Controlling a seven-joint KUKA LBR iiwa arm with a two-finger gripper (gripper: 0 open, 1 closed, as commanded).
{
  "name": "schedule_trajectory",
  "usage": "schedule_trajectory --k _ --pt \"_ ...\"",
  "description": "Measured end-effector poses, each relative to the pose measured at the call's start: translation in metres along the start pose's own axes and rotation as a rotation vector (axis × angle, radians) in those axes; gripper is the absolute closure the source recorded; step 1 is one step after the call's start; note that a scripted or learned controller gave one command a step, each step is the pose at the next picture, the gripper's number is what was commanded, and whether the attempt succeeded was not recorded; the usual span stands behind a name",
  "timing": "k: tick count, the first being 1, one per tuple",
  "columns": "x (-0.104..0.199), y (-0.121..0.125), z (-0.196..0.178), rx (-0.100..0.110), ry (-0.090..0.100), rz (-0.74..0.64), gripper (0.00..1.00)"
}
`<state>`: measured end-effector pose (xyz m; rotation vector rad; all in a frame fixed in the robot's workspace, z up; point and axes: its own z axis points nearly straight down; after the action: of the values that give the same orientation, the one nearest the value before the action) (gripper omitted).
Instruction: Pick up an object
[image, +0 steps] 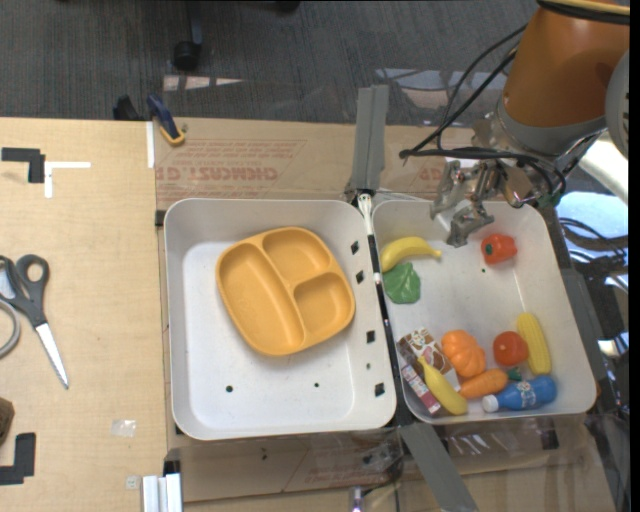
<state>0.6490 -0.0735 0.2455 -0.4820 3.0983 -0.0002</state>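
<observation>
The arm comes in from the right and hangs over the back of the right bin (560, 300), its hand (462, 222) low near the bin's far rim. From here I cannot tell whether the hand is open or closed; cables and metal parts crowd around it. Nothing shows between its tips.

Just beside the hand, toward the right wall, lies a small red pepper (498, 248). On the other side, close to the divide between the bins, a banana (408, 250) lies with a green leafy piece (403, 285) touching it from the front. The middle of this bin's floor is bare white, so there is open room between those back items and the cluster at the front.

That front cluster is tight: a snack packet (417, 365) leaning along the left, a second yellow banana (444, 390) across it, an orange pumpkin-like piece (463, 351), a carrot (484, 383), a red tomato (509, 347), a corn cob (534, 341) near the right wall, and a blue bottle (524, 394) lying against the front rim. Several of these touch one another.

The left bin (195, 400) holds an orange divided plate (286, 289), set at a slant, with bare floor around it on all sides.

On the worktop (80, 250) to the left, well apart from the bins, lies a pair of scissors (38, 310).
</observation>
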Motion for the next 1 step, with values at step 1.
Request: schedule_trajectory --k 1 --pt "-0.0198 0.0271 0.0331 -0.001 0.002 0.004 1.0"
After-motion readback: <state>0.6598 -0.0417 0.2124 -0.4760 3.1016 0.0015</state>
